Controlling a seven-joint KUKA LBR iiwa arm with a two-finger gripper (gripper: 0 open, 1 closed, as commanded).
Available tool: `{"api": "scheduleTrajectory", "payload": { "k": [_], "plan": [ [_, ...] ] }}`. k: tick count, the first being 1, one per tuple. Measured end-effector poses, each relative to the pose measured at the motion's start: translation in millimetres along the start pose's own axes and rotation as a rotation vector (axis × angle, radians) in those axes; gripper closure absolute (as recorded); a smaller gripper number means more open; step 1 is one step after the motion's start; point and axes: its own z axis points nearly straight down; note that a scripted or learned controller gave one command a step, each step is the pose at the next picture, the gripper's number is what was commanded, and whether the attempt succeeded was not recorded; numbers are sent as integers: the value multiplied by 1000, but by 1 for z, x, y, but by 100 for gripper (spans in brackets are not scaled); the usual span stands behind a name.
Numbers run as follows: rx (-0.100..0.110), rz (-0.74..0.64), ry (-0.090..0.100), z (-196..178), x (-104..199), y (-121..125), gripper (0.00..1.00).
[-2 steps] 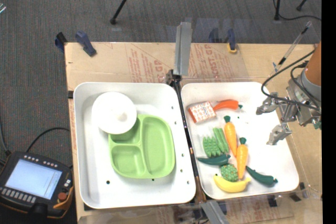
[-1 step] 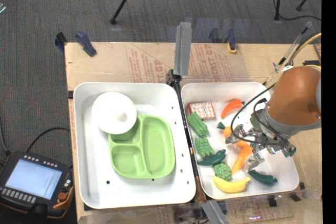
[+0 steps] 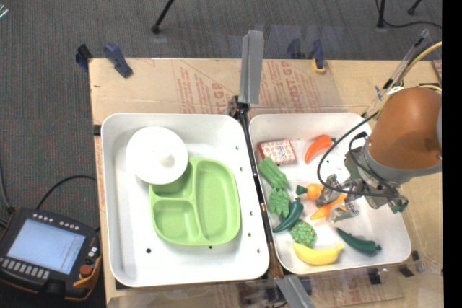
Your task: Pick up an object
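My gripper point(image 3: 339, 197) hangs low over the middle of the right bin point(image 3: 395, 227), below the orange wrist band. Its two metal fingers point(image 3: 349, 210) stand apart, so it is open. A small orange piece point(image 3: 313, 191) lies just left of the upper finger. An orange carrot-like piece point(image 3: 323, 213) lies between and slightly left of the fingertips; I see no grip on it. Near the bin's front lie a dark green cucumber point(image 3: 359, 242) and a yellow banana point(image 3: 318, 253).
The right bin also holds a red-and-white box point(image 3: 278, 150), an orange-red pepper point(image 3: 317, 147), a green pickle point(image 3: 273, 173), a leafy green point(image 3: 279, 202), a dark green pepper point(image 3: 290, 216) and a bumpy green piece point(image 3: 303, 233). The left bin point(image 3: 115, 227) holds a white bowl point(image 3: 157, 154) and a green divided plate point(image 3: 195, 200).
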Motion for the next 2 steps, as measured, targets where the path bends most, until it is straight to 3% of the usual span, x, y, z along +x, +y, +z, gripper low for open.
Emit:
{"api": "scheduleTrajectory", "payload": {
  "k": [1, 2],
  "plan": [
    [2, 197, -4, -30, -72, 16, 100],
    [3, 270, -2, 5, -118, 9, 100]
  ]
}}
